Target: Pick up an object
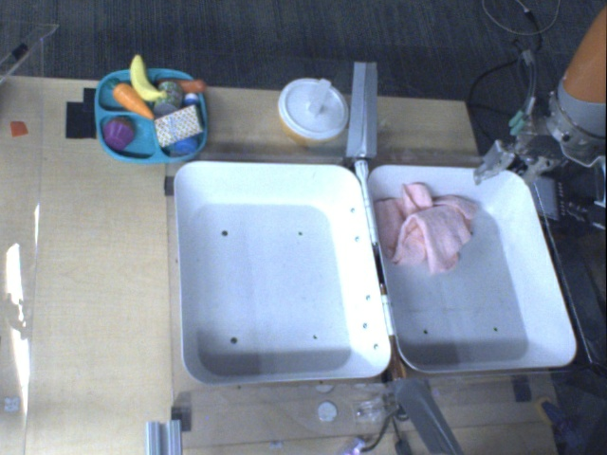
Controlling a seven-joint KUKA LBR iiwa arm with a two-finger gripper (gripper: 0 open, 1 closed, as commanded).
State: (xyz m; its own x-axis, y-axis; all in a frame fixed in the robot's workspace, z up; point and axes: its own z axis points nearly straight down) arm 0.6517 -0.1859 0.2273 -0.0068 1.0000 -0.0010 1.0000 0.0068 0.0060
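Scene: a pale wooden surface [85, 282] carries two shallow white bins side by side, seen from above at a slant.
Landmark: the right bin [555, 320] serves as the reference for every place below.
Task thing: a crumpled pink cloth [429, 230] lies inside the right bin, in its far half, towards the wall shared with the left bin [194, 349].
Arm: the grey arm with its orange band [586, 60] reaches in beyond the far right corner of the right bin.
Gripper: the gripper [498, 159] hangs over the far rim of the right bin, near that corner, apart from the cloth.
Jaws: too small and blurred to tell whether they stand apart or together; nothing is seen between them.
Progress: judged not yet begun, since the cloth rests untouched on the bin floor.
Risk one: a straight descent from here would likely meet the rim or bare floor, because the gripper sits to the far right of the cloth.
Risk two: soft folds may slip out if only a thin edge is pinched.
Risk three: the cloth lies close to the shared wall, so a wide approach could strike it.
Bystanders: a blue tray of toy food [147, 117] and a lidded cup [313, 110] stand beyond the left bin.
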